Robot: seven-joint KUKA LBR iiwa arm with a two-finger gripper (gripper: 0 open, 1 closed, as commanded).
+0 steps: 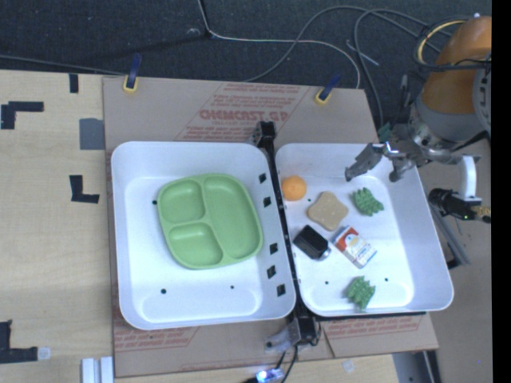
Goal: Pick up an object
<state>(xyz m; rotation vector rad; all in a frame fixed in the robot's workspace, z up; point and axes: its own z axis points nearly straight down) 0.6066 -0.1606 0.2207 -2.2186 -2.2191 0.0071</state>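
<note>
While the gripper point(375, 163) hangs over the right bin point(423, 282), nothing sits between its spread fingers.
Below, the red-and-white carton point(354, 246) (small, flat) lies slantwise, upper-left to lower-right.

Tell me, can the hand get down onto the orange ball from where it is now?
Probably yes. The hand hovers over the right bin, and the orange ball sits alone near the divider, apart from the tan block, with nothing above it.

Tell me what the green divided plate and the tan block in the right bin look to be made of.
Green divided plate: likely moulded plastic, with a smooth, even colour, soft sheen and rounded compartment ridges. Tan block: probably sponge or foam; its surface is matt and slightly speckled and its corners soft, though the view is too coarse to be sure.
</note>
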